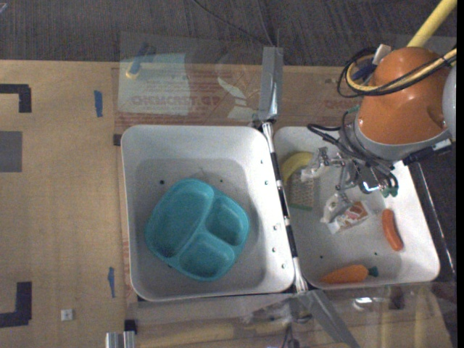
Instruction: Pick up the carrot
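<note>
The arm (402, 96) is hung above the right bin (428, 263); gripper (346, 198) state cannot be told. The carrot (349, 273), untouched, must be approached next.

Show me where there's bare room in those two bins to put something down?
The left bin has bare floor all around the teal tray, widest behind it. The right bin is crowded: the tool hangs over its middle, with the carrot and sausage nearby.
</note>
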Motion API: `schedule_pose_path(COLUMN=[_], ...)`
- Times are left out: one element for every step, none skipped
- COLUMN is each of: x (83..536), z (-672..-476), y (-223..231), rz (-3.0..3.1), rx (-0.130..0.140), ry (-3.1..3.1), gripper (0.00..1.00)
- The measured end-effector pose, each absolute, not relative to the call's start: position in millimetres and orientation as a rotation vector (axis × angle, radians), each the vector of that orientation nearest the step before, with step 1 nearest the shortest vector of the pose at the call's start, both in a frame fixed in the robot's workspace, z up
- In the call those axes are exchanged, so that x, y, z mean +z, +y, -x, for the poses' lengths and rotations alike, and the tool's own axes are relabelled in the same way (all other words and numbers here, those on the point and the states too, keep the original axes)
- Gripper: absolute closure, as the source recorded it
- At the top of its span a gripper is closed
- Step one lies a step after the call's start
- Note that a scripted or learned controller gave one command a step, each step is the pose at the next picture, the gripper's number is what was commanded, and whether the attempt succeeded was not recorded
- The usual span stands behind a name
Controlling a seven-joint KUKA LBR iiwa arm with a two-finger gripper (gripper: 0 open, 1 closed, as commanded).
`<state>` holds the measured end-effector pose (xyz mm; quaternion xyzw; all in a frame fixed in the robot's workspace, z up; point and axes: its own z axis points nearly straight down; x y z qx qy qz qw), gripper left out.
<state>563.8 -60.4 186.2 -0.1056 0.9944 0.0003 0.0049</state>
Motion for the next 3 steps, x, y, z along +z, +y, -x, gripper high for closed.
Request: schedule_pose_path(x=[94,187,179], z=[-510.0,-547.9,-512.2], y=[-109,-69,-122], rz=[0.226,-0.037,0.113], rx=[0.000,0.001,0.001], ry=[3.126,3.133,3.137], gripper=[0.00,0.00,0.00])
